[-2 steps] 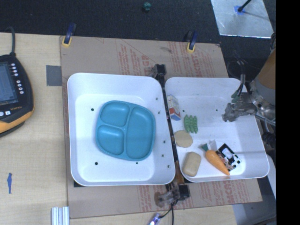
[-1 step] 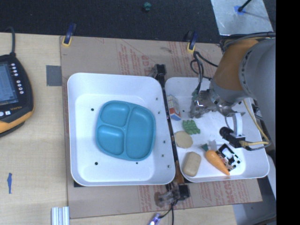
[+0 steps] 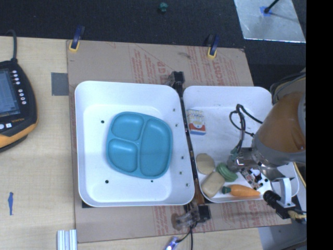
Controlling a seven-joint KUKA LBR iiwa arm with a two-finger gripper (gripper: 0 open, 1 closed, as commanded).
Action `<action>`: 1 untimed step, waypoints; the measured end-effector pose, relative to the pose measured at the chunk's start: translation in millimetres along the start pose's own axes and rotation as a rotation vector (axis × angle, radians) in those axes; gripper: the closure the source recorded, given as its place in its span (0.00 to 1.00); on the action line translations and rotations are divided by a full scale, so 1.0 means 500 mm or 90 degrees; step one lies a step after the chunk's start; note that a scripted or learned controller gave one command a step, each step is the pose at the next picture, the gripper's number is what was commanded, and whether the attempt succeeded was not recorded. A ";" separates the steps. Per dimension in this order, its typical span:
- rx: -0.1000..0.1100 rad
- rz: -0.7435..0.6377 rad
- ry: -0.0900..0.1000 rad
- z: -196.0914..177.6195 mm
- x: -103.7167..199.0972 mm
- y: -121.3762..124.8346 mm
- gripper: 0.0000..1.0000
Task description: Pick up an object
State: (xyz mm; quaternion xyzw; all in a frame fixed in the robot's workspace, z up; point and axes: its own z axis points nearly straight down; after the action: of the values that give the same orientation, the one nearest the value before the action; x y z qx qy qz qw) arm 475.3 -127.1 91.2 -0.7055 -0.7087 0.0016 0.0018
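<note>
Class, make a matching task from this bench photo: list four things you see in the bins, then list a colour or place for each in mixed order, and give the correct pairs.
Things:
1. divided plate
2. toy carrot
3. small carton
4. gripper

Descriptions:
A. orange, by the right bin's near edge
B. blue, in the left bin
C. above the right bin, close to the carrot
D. in the right bin, near its far left corner

Pairs: 1-B, 2-A, 3-D, 4-C
</note>
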 end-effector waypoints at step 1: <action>-0.002 0.001 0.000 -0.071 -0.031 0.225 0.00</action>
State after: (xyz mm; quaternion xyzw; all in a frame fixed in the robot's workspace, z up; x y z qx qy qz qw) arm 588.1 -142.1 126.3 -0.7060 -0.7082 0.0005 0.0004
